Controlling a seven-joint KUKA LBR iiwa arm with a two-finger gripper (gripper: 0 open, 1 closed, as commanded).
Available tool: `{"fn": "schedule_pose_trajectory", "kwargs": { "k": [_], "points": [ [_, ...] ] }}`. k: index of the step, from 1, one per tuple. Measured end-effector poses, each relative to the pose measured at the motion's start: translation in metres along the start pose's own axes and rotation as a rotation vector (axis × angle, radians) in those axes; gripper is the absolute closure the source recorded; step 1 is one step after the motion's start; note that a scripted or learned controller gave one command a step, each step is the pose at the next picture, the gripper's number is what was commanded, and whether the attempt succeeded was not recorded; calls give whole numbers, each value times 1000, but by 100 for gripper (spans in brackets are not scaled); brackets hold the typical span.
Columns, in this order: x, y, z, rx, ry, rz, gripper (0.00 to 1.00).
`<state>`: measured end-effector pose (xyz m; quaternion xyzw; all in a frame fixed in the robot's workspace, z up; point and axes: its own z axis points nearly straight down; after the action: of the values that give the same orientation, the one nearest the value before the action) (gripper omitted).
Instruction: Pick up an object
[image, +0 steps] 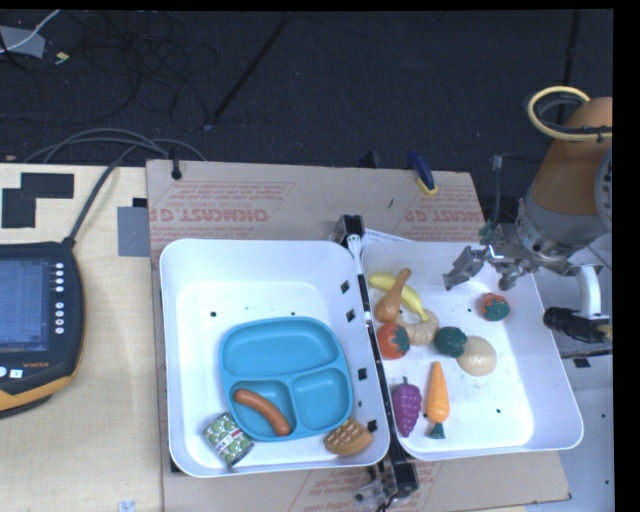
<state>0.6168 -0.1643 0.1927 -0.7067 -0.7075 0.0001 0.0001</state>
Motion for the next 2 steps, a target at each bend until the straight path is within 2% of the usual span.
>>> {"fn": "schedule_pose_trajectory", "kwargs": {
  "k": [1,2],
  "points": [
    [-38,-66,110,7,2,5,0],
    [0,-73,106,5,3,-1,0]
  ]
}}
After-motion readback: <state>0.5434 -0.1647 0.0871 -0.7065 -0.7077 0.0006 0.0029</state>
